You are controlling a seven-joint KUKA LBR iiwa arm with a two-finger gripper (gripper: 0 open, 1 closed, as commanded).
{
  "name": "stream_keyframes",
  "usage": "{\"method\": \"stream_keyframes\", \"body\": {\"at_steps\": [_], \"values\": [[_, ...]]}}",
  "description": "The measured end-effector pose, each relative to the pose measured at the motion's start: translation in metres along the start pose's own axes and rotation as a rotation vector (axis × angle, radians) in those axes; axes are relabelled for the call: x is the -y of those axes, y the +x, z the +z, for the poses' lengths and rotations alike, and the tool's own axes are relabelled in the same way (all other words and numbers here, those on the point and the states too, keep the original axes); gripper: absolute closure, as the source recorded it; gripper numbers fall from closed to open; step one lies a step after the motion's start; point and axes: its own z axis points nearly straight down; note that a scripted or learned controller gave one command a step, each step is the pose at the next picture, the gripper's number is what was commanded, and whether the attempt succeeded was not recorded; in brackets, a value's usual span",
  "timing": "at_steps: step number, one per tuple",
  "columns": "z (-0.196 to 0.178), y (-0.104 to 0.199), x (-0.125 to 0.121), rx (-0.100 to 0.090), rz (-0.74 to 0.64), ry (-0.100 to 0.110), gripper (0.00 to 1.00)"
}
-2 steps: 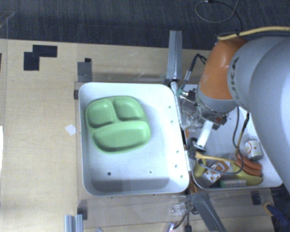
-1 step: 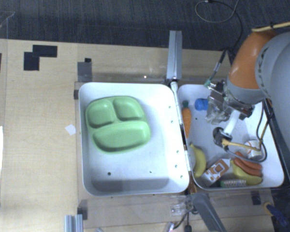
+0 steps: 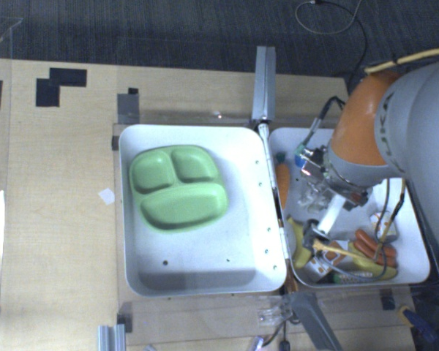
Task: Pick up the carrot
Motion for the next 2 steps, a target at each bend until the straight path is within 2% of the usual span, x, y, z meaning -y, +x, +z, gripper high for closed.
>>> {"method": "stream_keyframes", "body": {"at_steps": [1,2], "values": [[-0.001,-0.065,0.002,0.001,0.098,0.0,1.0],[0.0,-0.029,0.026,-0.001,0.173,-0.001,1.0]]}}
